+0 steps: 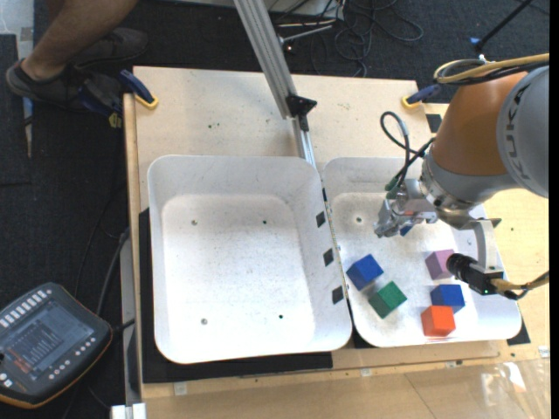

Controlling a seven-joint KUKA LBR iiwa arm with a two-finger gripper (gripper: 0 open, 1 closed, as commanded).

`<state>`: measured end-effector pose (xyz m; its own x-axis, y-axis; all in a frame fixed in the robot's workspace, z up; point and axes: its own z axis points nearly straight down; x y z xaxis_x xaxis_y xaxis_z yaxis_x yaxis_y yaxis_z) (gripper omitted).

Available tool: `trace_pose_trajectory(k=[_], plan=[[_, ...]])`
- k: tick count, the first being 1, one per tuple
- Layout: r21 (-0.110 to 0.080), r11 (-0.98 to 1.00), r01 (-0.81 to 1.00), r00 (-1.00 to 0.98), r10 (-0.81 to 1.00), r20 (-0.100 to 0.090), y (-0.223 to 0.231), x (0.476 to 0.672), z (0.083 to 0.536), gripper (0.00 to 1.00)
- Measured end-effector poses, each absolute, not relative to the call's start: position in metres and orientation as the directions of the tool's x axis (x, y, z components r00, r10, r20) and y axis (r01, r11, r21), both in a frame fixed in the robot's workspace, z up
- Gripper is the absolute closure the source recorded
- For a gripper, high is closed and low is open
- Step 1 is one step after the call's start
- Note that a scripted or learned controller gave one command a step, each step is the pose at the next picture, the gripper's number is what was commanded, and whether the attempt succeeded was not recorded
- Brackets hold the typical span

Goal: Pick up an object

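Note:
Several small blocks lie in the right bin (pixel 349 201): a blue cube (pixel 364 271), a green cube (pixel 387 298), a purple block (pixel 438 263), a second blue cube (pixel 447 295) and an orange-red cube (pixel 438 320). My gripper (pixel 390 225) hangs over the upper middle of that bin, above and slightly right of the first blue cube. Nothing shows between its fingers. The arm's grey and orange body comes in from the right and covers the bin's upper right part.
The left bin (pixel 175 182) sits beside the right one, with a row of black marks along the shared rim. A slanted metal pole (pixel 271 55) runs down to the bins' back edge. A pendant (pixel 44 343) lies at the lower left.

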<state>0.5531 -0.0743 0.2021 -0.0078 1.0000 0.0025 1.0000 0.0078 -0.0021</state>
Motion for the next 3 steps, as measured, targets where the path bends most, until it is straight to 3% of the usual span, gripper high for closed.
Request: trace_pose_trajectory(k=[2, 3], plan=[[0.002, 0.009, 1.000, -0.009, 1.000, 0.002, 0.020, 0.531, 0.219, 1.00], [0.000, 0.009, 1.000, -0.009, 1.000, 0.002, 0.071, 0.505, 0.237, 1.00]])
